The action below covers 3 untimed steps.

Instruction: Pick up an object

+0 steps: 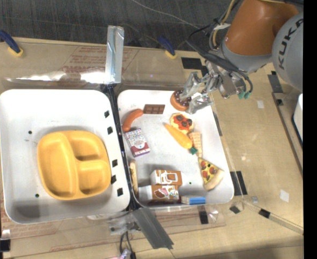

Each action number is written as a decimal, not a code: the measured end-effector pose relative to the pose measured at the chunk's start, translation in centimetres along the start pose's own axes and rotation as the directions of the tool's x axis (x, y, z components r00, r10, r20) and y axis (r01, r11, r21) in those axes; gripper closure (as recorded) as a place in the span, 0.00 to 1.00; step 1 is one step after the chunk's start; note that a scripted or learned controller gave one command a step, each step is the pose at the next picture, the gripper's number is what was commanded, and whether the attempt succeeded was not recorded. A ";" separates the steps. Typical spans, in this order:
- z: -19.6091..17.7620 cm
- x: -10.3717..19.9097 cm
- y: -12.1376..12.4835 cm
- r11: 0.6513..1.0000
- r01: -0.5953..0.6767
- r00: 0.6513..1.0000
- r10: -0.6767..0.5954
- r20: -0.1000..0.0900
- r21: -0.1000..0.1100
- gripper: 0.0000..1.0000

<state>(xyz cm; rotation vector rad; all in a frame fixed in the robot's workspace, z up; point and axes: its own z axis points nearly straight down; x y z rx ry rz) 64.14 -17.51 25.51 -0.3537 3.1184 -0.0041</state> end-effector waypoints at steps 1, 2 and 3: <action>-1.1 -0.2 0.1 1.000 0.004 1.000 -0.004 0.004 0.002 1.00; 13.2 -3.0 7.2 0.997 0.071 0.997 -0.071 -0.009 -0.010 1.00; 2.9 -2.1 1.5 0.990 -0.142 0.990 0.142 0.005 0.001 1.00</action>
